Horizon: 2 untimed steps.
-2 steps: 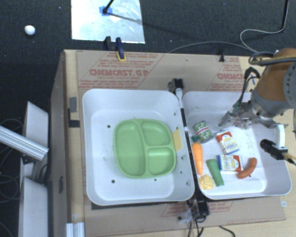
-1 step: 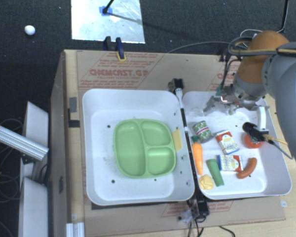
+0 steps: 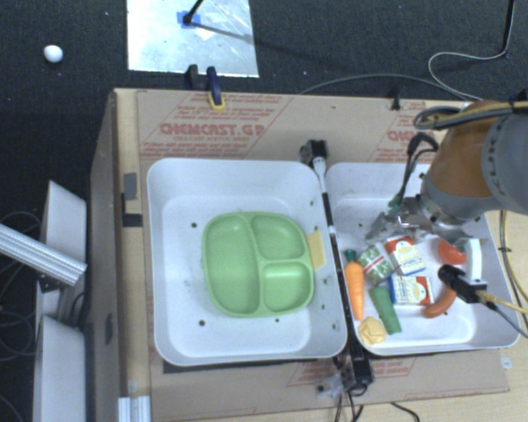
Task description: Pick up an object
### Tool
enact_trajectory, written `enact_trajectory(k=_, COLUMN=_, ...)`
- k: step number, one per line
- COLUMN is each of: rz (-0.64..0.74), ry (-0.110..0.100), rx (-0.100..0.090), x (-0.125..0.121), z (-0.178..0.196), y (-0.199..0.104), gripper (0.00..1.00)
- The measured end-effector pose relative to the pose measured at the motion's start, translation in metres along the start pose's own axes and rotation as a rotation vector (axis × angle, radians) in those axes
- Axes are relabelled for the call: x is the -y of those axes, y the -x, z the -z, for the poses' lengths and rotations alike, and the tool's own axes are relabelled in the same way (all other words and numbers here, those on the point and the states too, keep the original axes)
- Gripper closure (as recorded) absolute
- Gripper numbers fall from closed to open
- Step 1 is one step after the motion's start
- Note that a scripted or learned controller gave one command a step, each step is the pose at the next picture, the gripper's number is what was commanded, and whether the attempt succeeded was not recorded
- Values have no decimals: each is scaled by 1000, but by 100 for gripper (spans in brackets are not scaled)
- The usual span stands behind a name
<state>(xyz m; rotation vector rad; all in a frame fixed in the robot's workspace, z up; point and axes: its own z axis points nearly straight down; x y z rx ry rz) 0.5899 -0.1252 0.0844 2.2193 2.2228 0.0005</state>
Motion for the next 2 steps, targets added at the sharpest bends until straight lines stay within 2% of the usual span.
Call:
enact_trajectory(k=1, rz=1, ry=3, rx=0, x=-1, z=11, y=0, gripper=100)
enact_trajectory(k=2, rz=3, ry=5, rx=0, x=-15, z=116, y=-38, gripper=100)
